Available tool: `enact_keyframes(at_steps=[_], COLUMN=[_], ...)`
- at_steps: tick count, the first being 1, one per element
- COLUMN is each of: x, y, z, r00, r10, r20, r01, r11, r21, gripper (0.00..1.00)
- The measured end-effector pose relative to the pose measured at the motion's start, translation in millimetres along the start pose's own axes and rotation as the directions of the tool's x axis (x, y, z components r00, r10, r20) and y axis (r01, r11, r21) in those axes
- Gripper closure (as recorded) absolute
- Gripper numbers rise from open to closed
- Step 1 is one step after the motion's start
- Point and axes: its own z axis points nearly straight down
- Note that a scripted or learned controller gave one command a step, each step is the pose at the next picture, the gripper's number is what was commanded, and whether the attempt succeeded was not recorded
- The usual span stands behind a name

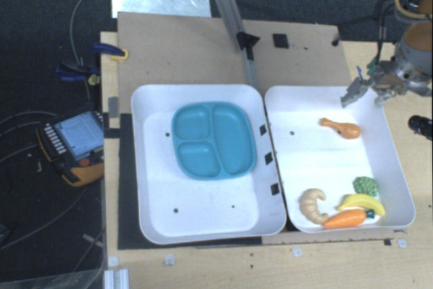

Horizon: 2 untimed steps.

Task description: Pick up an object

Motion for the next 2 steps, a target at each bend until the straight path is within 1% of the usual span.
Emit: enact_keyframes(at_steps=[2], x=[-10], y=[-16], z=[100], r00=[1.000], r10=[0.000], r20=[0.000], r01=[0.000], r11=[1.000], r21=[-0.001], gripper=[0.00])
